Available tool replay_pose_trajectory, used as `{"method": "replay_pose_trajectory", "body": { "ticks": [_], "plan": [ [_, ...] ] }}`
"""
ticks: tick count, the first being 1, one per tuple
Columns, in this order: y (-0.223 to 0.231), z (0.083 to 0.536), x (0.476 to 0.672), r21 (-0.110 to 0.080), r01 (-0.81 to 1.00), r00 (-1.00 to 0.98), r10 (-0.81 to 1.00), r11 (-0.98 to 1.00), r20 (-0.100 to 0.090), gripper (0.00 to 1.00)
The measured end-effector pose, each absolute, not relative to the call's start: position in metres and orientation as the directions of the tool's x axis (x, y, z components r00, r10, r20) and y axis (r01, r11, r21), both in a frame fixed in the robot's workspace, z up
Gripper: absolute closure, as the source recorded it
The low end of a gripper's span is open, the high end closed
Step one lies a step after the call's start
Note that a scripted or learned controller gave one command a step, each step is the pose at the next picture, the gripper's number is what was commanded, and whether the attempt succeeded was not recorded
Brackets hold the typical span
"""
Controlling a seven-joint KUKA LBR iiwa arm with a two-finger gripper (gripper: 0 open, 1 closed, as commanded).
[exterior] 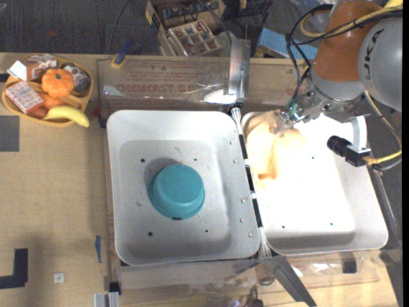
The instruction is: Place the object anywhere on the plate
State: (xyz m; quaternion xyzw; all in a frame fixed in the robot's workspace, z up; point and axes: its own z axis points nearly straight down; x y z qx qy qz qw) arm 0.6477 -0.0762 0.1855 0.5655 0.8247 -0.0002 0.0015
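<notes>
1. Object. One pale orange patch (263,153) lies in the rear left corner of the right bin (332,235), close to the wall shared with the left bin. Glare washes out this area. Its shape and outline cannot be told, and it cannot be told whether it is a solid item or a reflection.

2. Plate. One round teal plate (177,190) sits near the middle of the left bin (128,139), on the bin floor. Nothing rests on it. It is well apart from the orange patch, with the bin walls between them.

3. Bins. Two shallow white bins stand side by side on the surface (51,190), their inner walls touching.

4. Arm. One grey arm (358,50) with an orange band reaches in from the right. Its jaws hang over the rear edge of the right bin, just beside the orange patch. Whether the jaws are open or closed cannot be told, and no item is seen between them. One black cylinder (342,147) on a cable hangs over the right side of the same bin.

5. Surroundings. One basket (13,98) stands on the far left of the surface. It holds one banana (67,114), one small orange pumpkin (57,82) and several small boxes.
</notes>
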Motion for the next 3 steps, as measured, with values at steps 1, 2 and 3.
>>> {"method": "replay_pose_trajectory", "body": {
  "ticks": [1,2,3],
  "plan": [
    [-0.077,0.226,0.649,0.003,0.933,-0.361,0.933,0.361,-0.003,1.0],
    [-0.027,0.227,0.627,0.002,0.718,-0.696,0.718,0.696,-0.002,1.0],
    [0.004,0.228,0.598,0.002,0.391,-0.92,0.391,0.92,-0.004,1.0]
  ]
}}
